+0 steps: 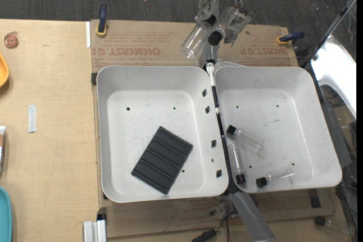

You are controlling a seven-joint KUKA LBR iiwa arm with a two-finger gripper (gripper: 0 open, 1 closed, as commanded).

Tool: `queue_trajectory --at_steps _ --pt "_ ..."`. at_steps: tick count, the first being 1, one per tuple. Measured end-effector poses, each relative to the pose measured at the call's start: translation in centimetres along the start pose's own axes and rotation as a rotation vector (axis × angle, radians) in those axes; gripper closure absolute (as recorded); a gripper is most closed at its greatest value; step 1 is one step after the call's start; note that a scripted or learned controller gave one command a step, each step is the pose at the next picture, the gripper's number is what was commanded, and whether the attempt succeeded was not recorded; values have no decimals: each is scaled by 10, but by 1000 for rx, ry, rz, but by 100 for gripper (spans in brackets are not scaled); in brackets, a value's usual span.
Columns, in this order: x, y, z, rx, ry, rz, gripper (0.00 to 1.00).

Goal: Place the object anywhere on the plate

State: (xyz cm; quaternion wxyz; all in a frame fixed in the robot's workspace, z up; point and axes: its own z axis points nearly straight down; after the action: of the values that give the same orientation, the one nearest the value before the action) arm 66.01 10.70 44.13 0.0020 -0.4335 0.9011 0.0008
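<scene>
**Q:** Where's your gripper?
**A:** Your gripper (pixel 218 24) hangs over the brown cardboard sheet (pixel 147 42), just behind the far rims and about in line with the seam between the two bins. Parted or closed, you can't tell: it's all shiny clutter from this angle.

**Q:** Anything with it?
**A:** A clear tube (pixel 193 42), glassy, cylindrical and tilted, sits right against the gripper's lower left side. You can't tell if it's clamped or only overlapping.

**Q:** And your plate?
**A:** The plate (pixel 163 158) is a dark matte rectangular slab, ribbed with long parallel grooves. It lies flat and skewed in the left bin (pixel 113 93), toward the near wall and well apart from the clear tube.

**Q:** The bins?
**A:** Both are smooth white plastic, shallow, with rounded corners and small dark holes in the floor. The right bin (pixel 306 99) has three see-through tubes with black caps, all lying down. The slanted tube (pixel 245 140) is left of centre, the wall tube (pixel 234 162) runs along the left wall, and the front tube (pixel 278 178) is by the near wall.
</scene>
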Motion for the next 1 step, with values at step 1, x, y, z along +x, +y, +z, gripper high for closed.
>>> queue_trajectory --at_steps 1 --pt "43 -13 0 -2 1 -390 100"
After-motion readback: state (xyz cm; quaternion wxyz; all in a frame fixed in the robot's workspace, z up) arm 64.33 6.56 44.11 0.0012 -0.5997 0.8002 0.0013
